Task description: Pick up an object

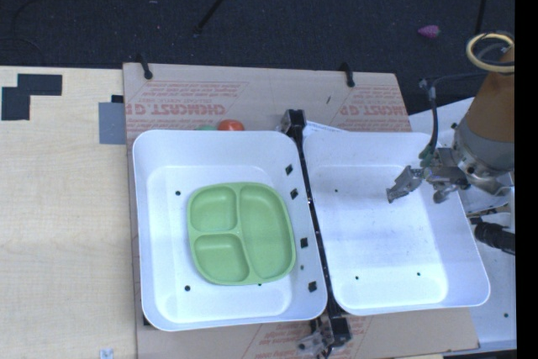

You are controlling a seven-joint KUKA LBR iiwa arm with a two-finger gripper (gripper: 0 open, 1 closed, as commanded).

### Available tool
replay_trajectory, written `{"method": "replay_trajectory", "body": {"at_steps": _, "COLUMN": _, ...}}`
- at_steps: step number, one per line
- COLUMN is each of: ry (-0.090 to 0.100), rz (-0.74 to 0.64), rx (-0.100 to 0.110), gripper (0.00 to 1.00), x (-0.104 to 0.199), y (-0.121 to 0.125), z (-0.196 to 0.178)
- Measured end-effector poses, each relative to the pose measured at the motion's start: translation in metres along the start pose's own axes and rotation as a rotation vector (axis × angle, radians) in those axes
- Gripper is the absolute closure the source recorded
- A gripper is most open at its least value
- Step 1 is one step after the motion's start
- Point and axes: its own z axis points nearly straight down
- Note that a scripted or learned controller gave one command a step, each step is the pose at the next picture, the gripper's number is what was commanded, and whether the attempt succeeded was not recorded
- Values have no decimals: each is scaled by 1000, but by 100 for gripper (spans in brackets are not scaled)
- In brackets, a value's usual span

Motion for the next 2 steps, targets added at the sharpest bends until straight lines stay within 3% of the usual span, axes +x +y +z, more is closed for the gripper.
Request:
{"method": "replay_trajectory", "body": {"at_steps": 1, "ry": -3, "rz": -2, "rx": -13, "gripper": 0, "x": 0, "y": 3, "z": -7}}
{"method": "replay_trajectory", "body": {"at_steps": 2, "ry": 0, "rz": -2, "rx": -6, "gripper": 0, "x": -4, "y": -7, "z": 47}}
